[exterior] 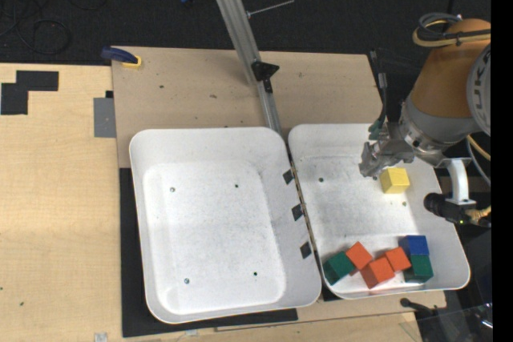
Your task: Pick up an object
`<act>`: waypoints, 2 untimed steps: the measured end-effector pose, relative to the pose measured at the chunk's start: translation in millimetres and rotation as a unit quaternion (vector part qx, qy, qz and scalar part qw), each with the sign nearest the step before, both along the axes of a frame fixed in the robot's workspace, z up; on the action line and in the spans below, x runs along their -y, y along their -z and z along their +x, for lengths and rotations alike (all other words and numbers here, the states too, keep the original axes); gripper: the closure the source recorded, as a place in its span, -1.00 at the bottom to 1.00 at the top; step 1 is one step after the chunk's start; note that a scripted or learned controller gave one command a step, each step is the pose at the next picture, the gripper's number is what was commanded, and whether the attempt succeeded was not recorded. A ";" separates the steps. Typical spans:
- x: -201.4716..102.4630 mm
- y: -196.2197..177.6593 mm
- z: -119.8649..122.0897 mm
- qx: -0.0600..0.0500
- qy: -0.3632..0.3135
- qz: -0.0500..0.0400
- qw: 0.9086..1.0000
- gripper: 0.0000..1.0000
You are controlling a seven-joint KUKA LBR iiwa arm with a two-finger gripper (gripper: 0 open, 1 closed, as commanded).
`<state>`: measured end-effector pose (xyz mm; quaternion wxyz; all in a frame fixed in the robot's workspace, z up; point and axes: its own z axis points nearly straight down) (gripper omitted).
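Camera view had my jaws (377, 165) low at right of frame, just beside the yellow block (395, 179) (state I could not tell); nothing lifted yet.

One fixed camera looks down aslant on both bins (210, 142).

Cluster of blocks (383, 261) at right bin's (337, 142) near edge, lone block (395, 179) beside end effector (377, 162).
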<state>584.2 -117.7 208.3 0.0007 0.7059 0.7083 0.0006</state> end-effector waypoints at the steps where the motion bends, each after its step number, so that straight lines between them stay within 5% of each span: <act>1: -39.5 -1.7 -12.4 -0.003 0.001 0.001 1.000 1.00; 2: -91.5 -15.3 -26.4 -0.003 -0.001 0.002 1.000 1.00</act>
